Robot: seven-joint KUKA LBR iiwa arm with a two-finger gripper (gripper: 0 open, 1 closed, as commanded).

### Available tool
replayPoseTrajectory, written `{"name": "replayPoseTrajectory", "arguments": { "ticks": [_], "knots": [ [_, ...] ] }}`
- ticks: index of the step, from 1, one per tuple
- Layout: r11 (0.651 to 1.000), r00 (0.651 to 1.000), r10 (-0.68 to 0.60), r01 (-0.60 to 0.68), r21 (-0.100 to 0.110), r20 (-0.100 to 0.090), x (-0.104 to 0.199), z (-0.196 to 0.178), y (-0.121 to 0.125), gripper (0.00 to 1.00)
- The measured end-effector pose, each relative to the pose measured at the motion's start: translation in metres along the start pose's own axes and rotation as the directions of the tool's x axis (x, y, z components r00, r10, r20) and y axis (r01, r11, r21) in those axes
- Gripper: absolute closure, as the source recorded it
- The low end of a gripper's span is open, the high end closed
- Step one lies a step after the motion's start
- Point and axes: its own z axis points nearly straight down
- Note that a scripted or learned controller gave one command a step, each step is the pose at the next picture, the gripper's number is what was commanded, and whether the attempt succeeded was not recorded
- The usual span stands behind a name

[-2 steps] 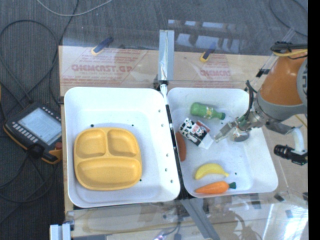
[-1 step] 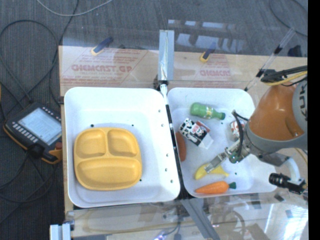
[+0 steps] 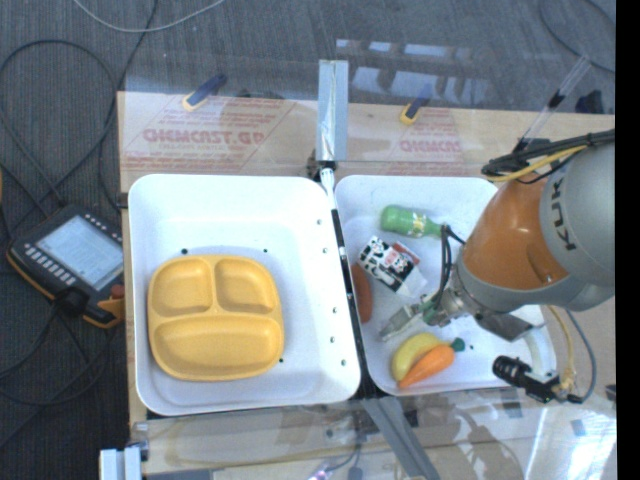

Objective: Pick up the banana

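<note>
the carrot [image 3: 432,364] lay against the banana [image 3: 411,353]; just above the banana the gripper [image 3: 402,322] hovered, fingers narrowly parted, holding nothing.

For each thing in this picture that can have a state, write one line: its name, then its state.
banana: lying in the right bin, touching the carrot, not gripped
carrot: lying on the banana's near side
green bottle: on its side
black-and-white carton: tipped, lying flat
yellow tray: right way up in the left bin, compartments bare
gripper: just above the banana, holding nothing visible
</note>
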Motion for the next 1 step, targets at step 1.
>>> {"name": "replayPoseTrajectory", "arguments": {
  "ticks": [1],
  "knots": [
    [0.901, 0.902, -0.432, 0.433, 0.015, -0.013, -0.0324, -0.0637, -0.0161, 0.0]
  ]
}}
